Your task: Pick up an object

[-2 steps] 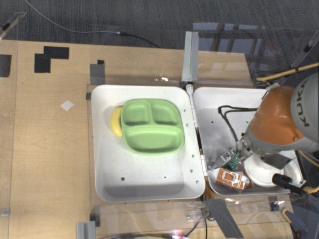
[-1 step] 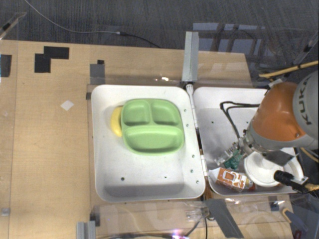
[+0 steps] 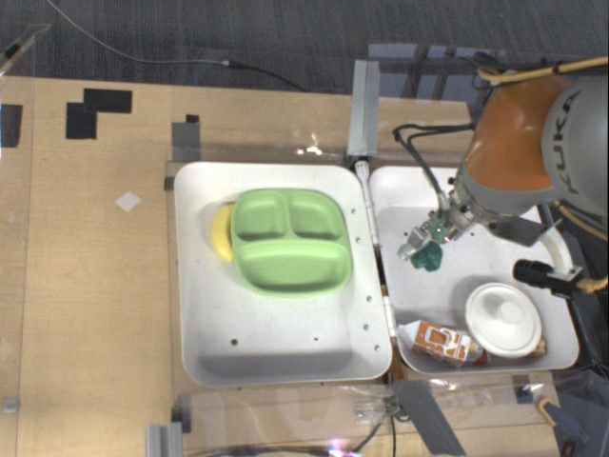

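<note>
Wooden bench [image 3: 86, 255], left bin [image 3: 276, 355] with green tray [image 3: 288, 241], end effector [image 3: 425, 246] gripping teal object [image 3: 428, 257]

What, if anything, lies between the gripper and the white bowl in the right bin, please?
Nothing visible does. The gripper hangs over the right bin beside a small teal object; bare bin floor separates it from the white bowl. The orange packet lies off to the side.

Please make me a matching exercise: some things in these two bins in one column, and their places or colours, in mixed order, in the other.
Things:
1. divided plate
2. white bowl
3. small packet
4. claw

Descriptions:
A. orange and white, lying at the right bin's near edge
B. green, in the left bin
C. over the right bin, beside a small teal thing
D. round, in the right bin's near right corner

Pairs: 1-B, 2-D, 3-A, 4-C
</note>
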### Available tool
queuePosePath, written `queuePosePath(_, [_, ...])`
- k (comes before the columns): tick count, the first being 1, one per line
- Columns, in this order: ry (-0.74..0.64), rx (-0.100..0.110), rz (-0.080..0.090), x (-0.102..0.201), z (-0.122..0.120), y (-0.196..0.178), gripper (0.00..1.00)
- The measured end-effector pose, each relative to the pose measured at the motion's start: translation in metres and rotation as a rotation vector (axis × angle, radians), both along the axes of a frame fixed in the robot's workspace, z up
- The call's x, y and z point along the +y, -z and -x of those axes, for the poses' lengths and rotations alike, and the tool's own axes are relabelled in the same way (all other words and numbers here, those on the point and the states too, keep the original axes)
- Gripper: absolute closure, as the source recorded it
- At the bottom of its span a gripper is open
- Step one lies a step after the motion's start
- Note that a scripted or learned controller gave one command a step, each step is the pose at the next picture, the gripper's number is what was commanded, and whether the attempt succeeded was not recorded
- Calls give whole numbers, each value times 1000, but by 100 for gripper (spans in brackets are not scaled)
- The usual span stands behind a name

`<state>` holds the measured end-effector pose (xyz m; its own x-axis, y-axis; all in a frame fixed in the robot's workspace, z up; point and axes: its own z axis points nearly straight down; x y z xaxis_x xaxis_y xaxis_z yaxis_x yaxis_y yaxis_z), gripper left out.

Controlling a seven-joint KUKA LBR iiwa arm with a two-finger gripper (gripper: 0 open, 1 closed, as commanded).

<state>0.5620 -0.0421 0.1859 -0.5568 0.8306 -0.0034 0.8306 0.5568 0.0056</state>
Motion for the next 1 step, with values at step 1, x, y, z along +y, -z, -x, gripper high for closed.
queuePosePath(1, [357,2,-2,42,-5,-46,100])
